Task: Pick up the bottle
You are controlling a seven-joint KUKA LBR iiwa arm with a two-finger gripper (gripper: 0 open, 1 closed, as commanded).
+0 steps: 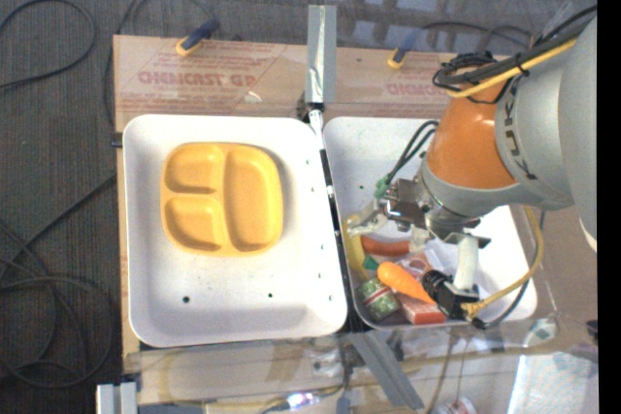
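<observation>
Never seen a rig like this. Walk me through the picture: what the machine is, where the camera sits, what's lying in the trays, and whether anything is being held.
The grey machine with the orange band is a robot arm reaching in from the right. One fixed camera looks down on the bench at a slant. The left shallow white bin holds a yellow plastic tray with three compartments. The right shallow white bin has small things piled in its near left corner, among them an orange carrot-shaped piece and a green lump. The gripper, the arm's grasping part, hangs over that pile. The wrist hides it, so I cannot tell whether it holds anything.
</observation>
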